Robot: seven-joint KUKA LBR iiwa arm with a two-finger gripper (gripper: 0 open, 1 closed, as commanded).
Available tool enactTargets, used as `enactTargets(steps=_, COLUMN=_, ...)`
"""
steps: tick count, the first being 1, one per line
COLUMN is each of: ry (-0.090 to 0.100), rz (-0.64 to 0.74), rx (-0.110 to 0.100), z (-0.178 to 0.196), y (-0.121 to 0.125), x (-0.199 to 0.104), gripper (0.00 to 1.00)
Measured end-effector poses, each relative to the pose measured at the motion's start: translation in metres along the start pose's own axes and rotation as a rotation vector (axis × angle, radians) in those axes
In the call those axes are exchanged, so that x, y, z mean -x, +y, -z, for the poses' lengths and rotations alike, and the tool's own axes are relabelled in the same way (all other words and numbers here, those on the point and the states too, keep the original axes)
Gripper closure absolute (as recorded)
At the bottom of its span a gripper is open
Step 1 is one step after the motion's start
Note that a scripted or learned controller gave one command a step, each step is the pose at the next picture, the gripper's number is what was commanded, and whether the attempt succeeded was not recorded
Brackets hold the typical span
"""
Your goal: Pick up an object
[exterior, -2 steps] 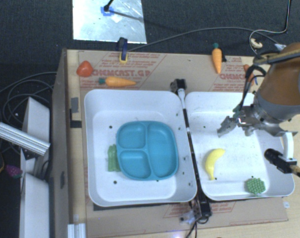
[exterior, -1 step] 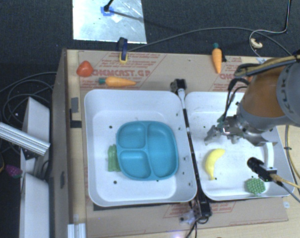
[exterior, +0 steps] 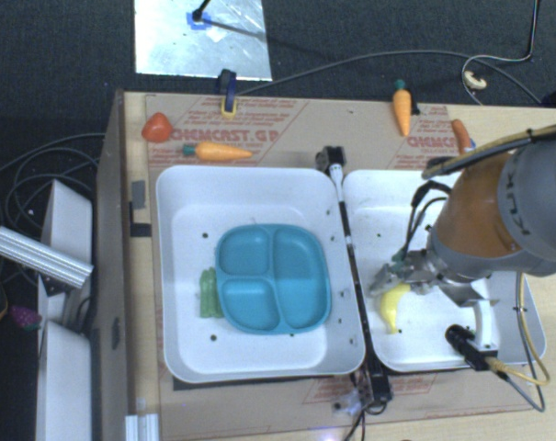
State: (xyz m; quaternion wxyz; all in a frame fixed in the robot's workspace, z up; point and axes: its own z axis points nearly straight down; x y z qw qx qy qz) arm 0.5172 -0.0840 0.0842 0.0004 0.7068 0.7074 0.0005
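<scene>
A yellow banana-shaped toy lies on the floor of the right bin, near its left wall. My gripper hangs low over the right bin, right above the toy's upper end; the arm's grey and orange body hides most of it. A blue divided plate sits in the middle of the left bin. A green object lies against the plate's left edge.
On the cardboard behind the bins lie a red toy, an orange carrot, a second carrot and an orange piece. A black bar divides the two bins.
</scene>
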Motion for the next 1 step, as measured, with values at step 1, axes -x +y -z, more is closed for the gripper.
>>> enactTargets(steps=1, ry=0.001, rz=0.001, rx=0.002, z=0.0106, y=0.001, x=-0.0003, gripper=1.0)
